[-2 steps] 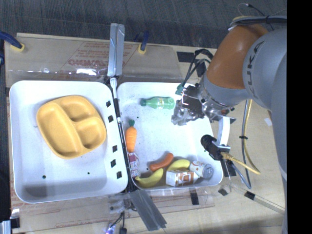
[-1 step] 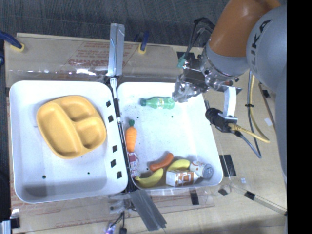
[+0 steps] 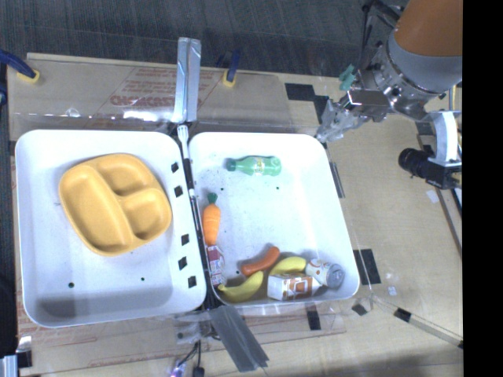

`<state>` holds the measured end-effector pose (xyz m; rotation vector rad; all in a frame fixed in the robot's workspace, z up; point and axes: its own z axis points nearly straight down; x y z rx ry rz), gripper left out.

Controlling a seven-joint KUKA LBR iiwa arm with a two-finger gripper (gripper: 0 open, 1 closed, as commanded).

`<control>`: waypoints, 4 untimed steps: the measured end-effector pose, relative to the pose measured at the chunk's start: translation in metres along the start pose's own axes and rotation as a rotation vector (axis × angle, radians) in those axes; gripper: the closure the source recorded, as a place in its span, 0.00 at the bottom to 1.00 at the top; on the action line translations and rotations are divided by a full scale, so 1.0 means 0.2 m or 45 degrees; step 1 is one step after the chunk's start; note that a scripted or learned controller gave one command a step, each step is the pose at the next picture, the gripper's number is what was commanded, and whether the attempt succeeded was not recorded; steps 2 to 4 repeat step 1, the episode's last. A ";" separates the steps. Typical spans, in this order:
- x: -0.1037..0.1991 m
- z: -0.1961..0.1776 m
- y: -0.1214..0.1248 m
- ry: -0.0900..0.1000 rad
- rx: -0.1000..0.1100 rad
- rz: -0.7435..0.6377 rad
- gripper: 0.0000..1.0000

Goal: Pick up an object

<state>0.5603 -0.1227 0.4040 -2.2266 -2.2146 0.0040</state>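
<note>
The right bin [image 3: 330,203] holds a green bottle [image 3: 253,164] lying near its back wall and an orange carrot [image 3: 211,219] by its left wall. At the front lie a small ketchup bottle [image 3: 214,263], a red sausage [image 3: 260,261], a yellow banana [image 3: 253,281], a white carton [image 3: 292,286] and a small can [image 3: 324,273], crowded together. My gripper [image 3: 332,124] hangs just beyond the bin's back right corner, above the bench, with nothing seen between its fingers.
The left bin [image 3: 39,281] carries a yellow divided plate [image 3: 115,203]. A metal divider strip [image 3: 187,81] stands between the bins at the back. The arm's orange band [image 3: 431,10] and grey wrist fill the upper right. Black tape marks dot the bench.
</note>
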 end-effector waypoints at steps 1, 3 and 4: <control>-0.14 0.53 -0.24 0.004 0.005 -0.361 1.00; -0.14 0.53 -0.24 0.004 0.005 -0.361 1.00; -0.14 0.53 -0.24 0.004 0.005 -0.361 1.00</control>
